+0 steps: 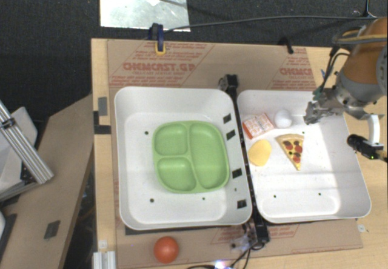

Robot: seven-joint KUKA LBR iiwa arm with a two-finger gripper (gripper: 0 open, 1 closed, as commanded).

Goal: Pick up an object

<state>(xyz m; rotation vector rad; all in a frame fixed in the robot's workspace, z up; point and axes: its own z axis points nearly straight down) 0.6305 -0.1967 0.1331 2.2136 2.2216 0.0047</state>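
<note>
- Gripper point(311, 115) sits low at the back right of the right bin point(339, 207), just beside a white ball point(283, 119); from my feed I cannot tell how it is set, and I see nothing held in it.
- Nearest candidates for me: the white ball, then a red-and-white packet point(257, 124) touching or almost touching it on the side away from the arm.
- Further forward lie a pizza slice point(292, 149) and a yellow round piece point(260, 152), near each other but apart.
- All 4 items cluster in the back-left part of that bin, close to the divider between the 2 bins.
- Left bin point(130, 159) holds a green divided plate point(190, 156), well apart from the arm.
- An orange ball point(165, 249) rests on the bench in front of the left bin.
- My worry: the white ball could roll off if a finger clips it, since it is round and smooth.
- Packet and ball sit so close that a descent between them might nudge both and grasp neither.
- Pizza slice looks flat, so I judge it could slip under the fingers.
</note>
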